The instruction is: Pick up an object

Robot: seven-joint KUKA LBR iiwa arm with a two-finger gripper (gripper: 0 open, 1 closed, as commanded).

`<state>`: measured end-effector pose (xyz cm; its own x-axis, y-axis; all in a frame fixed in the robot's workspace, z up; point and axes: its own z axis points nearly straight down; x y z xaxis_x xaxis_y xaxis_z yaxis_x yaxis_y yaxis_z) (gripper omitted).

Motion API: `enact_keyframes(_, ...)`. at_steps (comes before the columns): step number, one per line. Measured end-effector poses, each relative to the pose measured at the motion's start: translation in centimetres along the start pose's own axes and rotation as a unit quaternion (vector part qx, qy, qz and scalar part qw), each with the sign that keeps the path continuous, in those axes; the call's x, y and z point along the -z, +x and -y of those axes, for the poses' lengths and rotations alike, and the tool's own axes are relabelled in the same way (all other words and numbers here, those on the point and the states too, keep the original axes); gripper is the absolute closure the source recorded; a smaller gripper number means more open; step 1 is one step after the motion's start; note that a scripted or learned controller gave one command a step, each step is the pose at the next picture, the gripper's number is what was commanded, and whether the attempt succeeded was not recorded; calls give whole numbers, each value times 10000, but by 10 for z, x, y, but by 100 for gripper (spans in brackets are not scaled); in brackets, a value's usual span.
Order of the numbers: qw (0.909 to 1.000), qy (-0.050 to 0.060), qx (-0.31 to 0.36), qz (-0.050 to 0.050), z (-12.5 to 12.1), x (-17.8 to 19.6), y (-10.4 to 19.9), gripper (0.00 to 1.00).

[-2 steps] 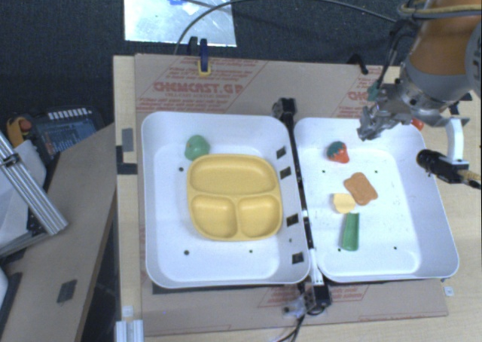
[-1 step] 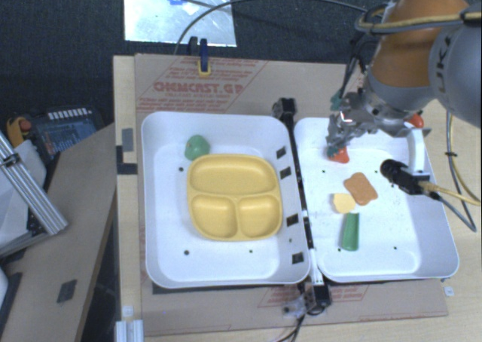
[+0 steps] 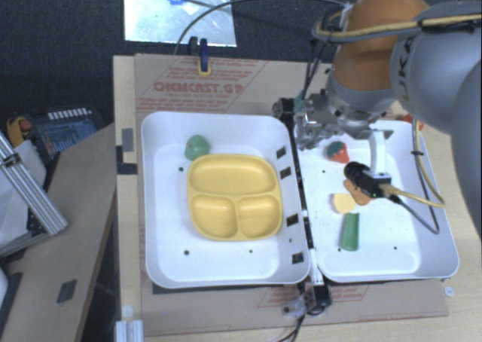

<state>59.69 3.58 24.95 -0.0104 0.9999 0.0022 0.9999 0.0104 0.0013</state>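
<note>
My gripper [image 3: 307, 131] hangs low over the far left corner of the right bin [image 3: 407, 258], beside the wall between the two bins. A small red and orange object [image 3: 337, 152] lies just right of it, apart from it. Nearer the front lie a flat yellow piece [image 3: 343, 203], an orange piece [image 3: 360, 196] touching it, and an upright-edged green block [image 3: 349, 231]. Nothing shows between the gripper and any of these.
The left bin [image 3: 169, 258] holds a yellow divided tray [image 3: 233, 196] and a round green object [image 3: 197, 146] at its far edge. The grey arm with its orange band [image 3: 376, 28] covers the right bin's far side. A yellow cable [image 3: 414, 199] trails across that bin.
</note>
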Motion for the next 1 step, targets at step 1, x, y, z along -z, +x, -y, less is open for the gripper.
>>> enact_keyframes(1, 10000, 4, -8, 3, 13, -11, 55, 100)
